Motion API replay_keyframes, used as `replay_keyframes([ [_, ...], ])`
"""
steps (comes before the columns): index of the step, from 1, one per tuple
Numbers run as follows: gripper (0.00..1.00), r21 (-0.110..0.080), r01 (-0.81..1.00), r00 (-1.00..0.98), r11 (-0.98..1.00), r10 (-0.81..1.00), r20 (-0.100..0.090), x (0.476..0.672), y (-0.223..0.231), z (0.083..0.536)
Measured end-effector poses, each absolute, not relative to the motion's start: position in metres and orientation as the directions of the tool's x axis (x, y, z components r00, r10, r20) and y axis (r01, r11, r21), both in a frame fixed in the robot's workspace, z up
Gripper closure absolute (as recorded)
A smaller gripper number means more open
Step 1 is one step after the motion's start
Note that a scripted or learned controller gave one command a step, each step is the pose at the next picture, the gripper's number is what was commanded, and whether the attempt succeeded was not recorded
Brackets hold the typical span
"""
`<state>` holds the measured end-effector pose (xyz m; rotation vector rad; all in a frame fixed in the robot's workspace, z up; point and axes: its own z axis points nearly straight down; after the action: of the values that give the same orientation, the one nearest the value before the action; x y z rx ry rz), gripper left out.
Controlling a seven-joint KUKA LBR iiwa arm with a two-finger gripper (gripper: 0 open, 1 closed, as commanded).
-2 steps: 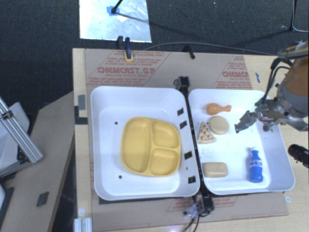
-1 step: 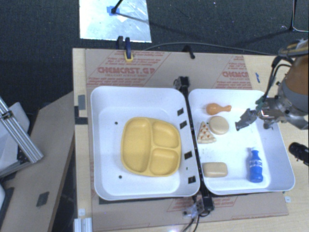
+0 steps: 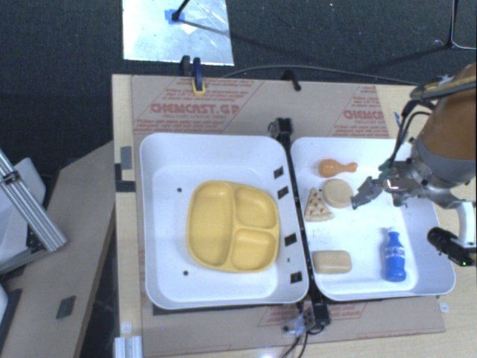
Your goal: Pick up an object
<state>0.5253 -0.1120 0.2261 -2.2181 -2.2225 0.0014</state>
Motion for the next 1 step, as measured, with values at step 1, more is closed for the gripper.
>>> replay_keyframes([
  [1, 0.0, -0.003, 1.0, -0.002, 0.002, 1.0, 0.001, 0.5257, -0.1136, 0.1841],
])
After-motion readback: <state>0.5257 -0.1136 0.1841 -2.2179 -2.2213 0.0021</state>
